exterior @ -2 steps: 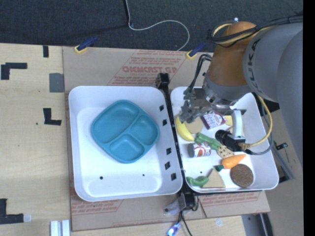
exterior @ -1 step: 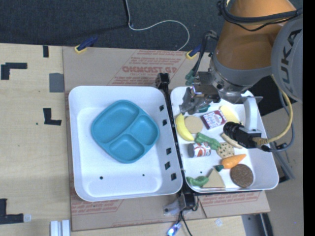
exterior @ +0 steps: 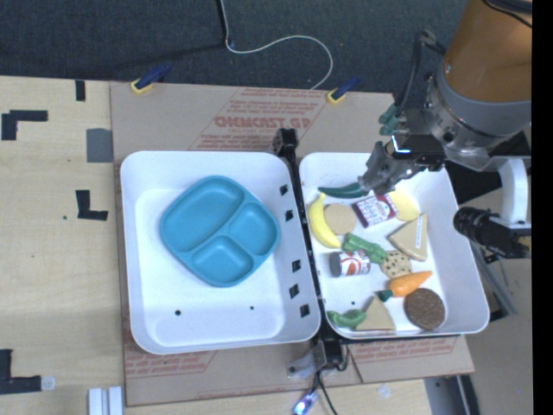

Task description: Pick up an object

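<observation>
In the camera view, the claw is being held low over the back of the right bin, just above a green pepper-like piece and a small purple-and-white packet. Whether it is spread or pressed together cannot be told, and nothing is being seen pinched in it. No object is being lifted yet; the likely target is lying directly beneath the claw, close to the divider between the 2 bins.

For a clean pick, the descent is best being kept vertical and centred on 1 piece, since the items are being crowded together and neighbours could be nudged or caught.

The right bin is holding the toy food: a banana, a round cookie, a carrot, a wedge of cheese, a small can and other bits. The left bin is holding 1 blue divided plate with 3 compartments. Both bins are resting on the worktop.
</observation>
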### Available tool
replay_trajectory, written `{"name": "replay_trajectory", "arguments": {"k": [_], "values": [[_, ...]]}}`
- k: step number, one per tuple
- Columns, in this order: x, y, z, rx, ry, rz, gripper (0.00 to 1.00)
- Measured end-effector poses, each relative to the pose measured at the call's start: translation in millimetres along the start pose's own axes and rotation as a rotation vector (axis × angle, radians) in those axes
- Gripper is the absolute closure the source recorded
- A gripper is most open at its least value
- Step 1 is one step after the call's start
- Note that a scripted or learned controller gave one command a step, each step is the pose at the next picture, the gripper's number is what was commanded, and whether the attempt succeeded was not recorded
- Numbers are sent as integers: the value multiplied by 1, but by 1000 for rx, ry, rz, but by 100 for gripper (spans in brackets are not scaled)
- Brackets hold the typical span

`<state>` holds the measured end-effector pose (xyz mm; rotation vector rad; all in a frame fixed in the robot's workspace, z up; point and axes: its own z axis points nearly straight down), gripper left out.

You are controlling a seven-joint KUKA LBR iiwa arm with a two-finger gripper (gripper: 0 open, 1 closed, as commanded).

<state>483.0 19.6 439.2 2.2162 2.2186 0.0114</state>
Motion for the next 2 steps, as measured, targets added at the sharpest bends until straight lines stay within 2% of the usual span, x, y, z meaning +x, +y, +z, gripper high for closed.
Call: {"name": "replay_trajectory", "arguments": {"k": [1, 2], "values": [[34, -1, 79, 18, -2, -2, 100], [36, 11, 29, 6, -1, -2, 100]]}}
